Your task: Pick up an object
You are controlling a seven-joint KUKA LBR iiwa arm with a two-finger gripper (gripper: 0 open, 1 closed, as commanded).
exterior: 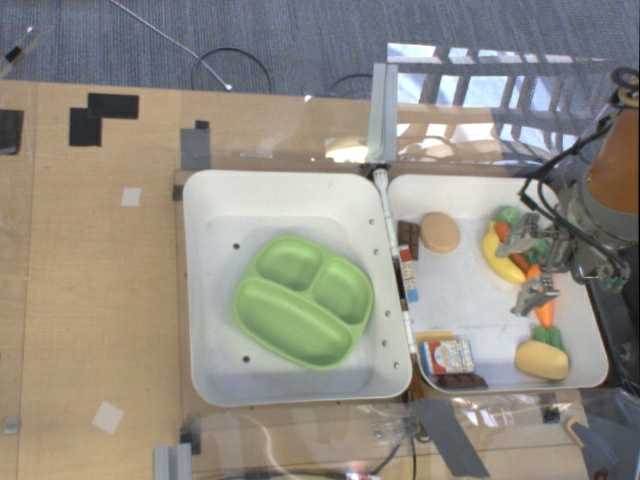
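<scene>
The right bin (470,303) holds toy food. A yellow banana (496,254) lies at its far right with a green piece (511,215) above it and an orange carrot (545,314) below. My gripper (527,266) is down over this cluster and open. One finger sits by the banana's upper side and the other near the carrot, with the banana's lower end and an orange piece between them. A tan round bun (439,232), a yellow lemon-like toy (542,360) and a small printed box (447,352) lie apart from it.
A brown bar (407,258) lies along the divider wall between the bins. The left bin (205,268) holds a green divided plate (303,300). The arm's orange band (615,173) and cables hang over the right bin's far right corner.
</scene>
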